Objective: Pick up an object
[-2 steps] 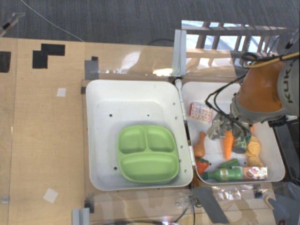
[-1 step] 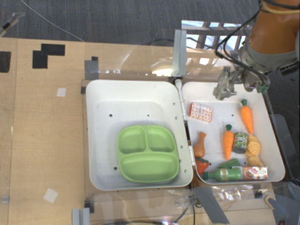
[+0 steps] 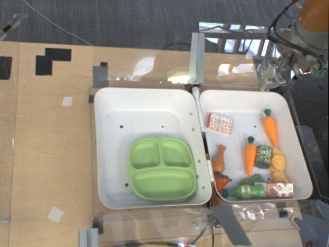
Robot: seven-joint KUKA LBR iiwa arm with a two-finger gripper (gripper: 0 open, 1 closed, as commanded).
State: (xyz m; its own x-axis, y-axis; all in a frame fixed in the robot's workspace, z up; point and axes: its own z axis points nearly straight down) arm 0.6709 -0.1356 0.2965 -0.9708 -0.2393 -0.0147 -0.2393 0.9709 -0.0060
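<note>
Gripper (image 3: 271,76) above right bin (image 3: 241,99) back rim, off the toys; jaw state unreadable; bin's back half mostly bare.

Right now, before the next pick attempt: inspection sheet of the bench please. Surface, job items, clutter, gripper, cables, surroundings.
Surface: wooden bench bearing two shallow white bins side by side, left bin and right bin.
Job's things: right bin holds two carrots, a red-and-white packet, a drumstick, a small green can, a green bottle, a red piece and yellow-brown pieces. Left bin holds a green divided plate.
Clutter: nothing seen.
Gripper: gripper above the right bin's far rim; nothing seen in it.
Cables: black cables by the arm; thin line on the floor.
Surroundings: dark carpet, black marks on the bench.
</note>
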